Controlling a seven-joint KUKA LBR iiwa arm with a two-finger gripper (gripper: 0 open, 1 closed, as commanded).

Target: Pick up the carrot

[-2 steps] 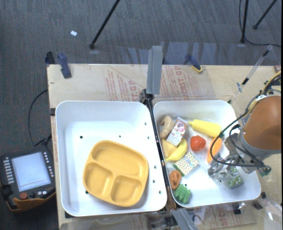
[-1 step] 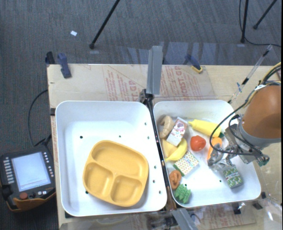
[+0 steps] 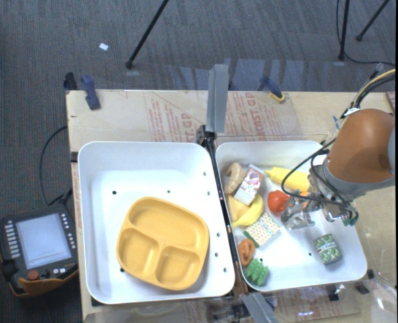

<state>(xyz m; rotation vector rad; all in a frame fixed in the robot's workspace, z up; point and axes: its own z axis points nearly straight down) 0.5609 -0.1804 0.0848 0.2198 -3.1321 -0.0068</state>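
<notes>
Reaching risk: the gripper point(image 3: 305, 210) hangs low in the right bin point(image 3: 357, 264), right of centre in the frame, amid crowded toys, so a closing grab may well catch the wrong one.
Nearest wrong thing: a red tomato point(image 3: 277, 201) sits just left of the gripper, almost touching it, and would likely be taken instead.
Carrot: I judge the small orange piece point(image 3: 246, 250) near the bin's lower left corner, against the dividing wall, to be the carrot; it is small, so I am not sure.
Carrot to gripper: it lies down and to the left of the gripper, apart from it, with a checkered packet point(image 3: 262, 229) between them.
Crowding there: a green toy point(image 3: 257, 272) lies just below the carrot and a banana point(image 3: 247, 210) just above, so fingers could knock these or jam on the wall.
Grip state: I cannot tell how the fingers stand; nothing shows held between them.
Other bin: the yellow tray point(image 3: 162, 242) rests in the left bin point(image 3: 94, 160), well away.
</notes>
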